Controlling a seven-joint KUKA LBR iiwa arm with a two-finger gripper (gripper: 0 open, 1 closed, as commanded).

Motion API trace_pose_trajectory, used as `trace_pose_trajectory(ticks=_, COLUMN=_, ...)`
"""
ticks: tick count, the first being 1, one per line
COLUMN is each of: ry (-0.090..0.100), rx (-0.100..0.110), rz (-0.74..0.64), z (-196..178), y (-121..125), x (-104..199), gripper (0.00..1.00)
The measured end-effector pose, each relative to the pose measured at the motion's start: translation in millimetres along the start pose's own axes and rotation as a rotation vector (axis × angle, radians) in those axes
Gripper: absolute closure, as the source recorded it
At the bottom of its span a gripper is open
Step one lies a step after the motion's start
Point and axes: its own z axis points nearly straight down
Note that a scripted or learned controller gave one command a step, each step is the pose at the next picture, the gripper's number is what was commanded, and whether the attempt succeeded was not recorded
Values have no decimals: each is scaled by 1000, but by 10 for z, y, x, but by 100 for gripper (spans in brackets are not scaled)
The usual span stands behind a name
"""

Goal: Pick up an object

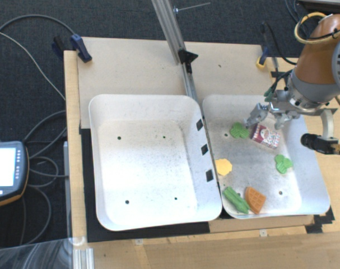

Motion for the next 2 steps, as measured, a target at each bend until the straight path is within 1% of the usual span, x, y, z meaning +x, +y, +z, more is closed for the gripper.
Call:
trace_pose_trajectory(ticks=1, ry=0, rx=1, rz=1, z=583, y=-100, x=17, gripper=0)
trace_pose_trajectory(ticks=2, ry=-2, rx=-10, rz=0, z=427, y=-72, x=14, gripper=100)
